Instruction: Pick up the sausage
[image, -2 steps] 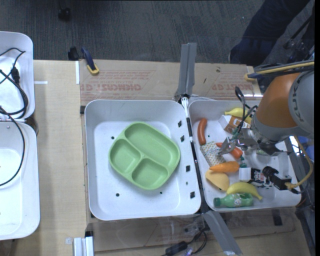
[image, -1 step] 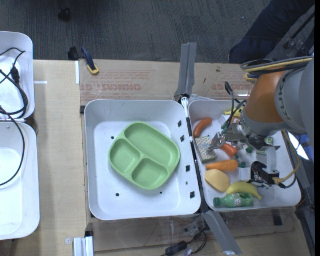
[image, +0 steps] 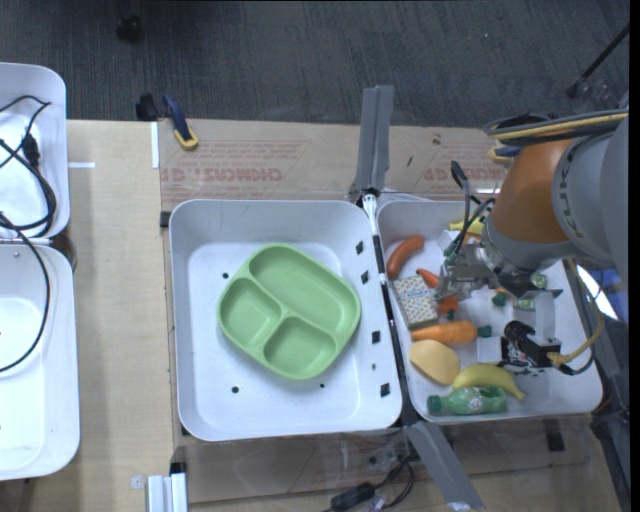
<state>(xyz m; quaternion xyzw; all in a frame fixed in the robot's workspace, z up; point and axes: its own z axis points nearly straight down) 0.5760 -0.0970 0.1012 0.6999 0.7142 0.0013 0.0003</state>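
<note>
Gripper low over the right bin, sausage lying free nearby.

The gripper (image: 462, 275) hangs among the toys in the right bin (image: 585, 385), and whether it is spread or pressed together cannot be told; nothing is seen pinched in it. The sausage (image: 403, 254), orange-red, lies at about ten o'clock from the gripper, near the bin's upper left corner and apart from it. A carrot (image: 445, 332) lies at six o'clock from the gripper. The left bin (image: 190, 330) carries a green divided plate (image: 289, 311).

One fixed camera looks down slantwise on both white bins (image: 185, 300)
</note>
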